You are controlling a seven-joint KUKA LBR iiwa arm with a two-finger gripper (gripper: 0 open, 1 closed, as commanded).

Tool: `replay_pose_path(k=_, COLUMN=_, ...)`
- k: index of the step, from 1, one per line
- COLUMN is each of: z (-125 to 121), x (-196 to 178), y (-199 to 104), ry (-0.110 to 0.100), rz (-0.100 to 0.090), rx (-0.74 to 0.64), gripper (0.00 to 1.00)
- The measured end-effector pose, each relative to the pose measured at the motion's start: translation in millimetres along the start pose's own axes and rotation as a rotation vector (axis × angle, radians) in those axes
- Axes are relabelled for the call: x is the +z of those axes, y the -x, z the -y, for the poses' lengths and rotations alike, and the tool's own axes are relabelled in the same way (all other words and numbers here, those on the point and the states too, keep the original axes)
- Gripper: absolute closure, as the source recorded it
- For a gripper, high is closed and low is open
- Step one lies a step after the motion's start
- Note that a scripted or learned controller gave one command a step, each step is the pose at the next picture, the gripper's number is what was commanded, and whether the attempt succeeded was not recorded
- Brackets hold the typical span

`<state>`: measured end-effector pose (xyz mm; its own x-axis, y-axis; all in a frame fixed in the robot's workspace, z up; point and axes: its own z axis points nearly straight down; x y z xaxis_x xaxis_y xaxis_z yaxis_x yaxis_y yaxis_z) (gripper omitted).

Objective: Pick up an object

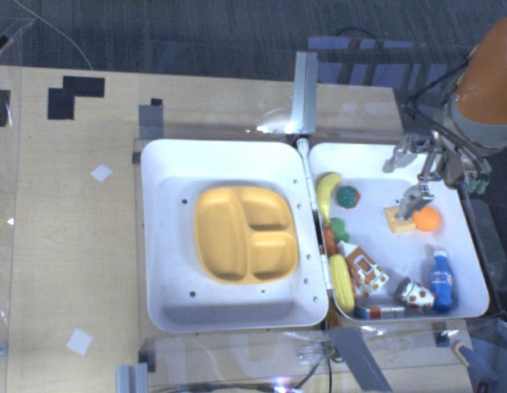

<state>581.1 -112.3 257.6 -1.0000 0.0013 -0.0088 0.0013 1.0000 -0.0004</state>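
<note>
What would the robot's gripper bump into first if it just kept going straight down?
Probably the yellow wedge block beside the orange ball. The gripper points down into the right bin just above them. Depth is hard to judge from this slanted view, so it might meet the ball instead.

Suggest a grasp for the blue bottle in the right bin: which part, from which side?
Likely best across the middle of the blue bottle, coming straight down. It seems to lie flat, its white cap toward the bin's far side, so the fingers would close across its narrow width. The right bin wall runs close on one side and a small toy lies on the other, so room looks tight.
</note>
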Motion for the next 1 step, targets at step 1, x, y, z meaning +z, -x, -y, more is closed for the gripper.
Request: replay_pose_path(k=1, z=7.7, x=110.1, y=-15.5, ry=0.001, rz=-0.009, rx=0.202, gripper=0.00)
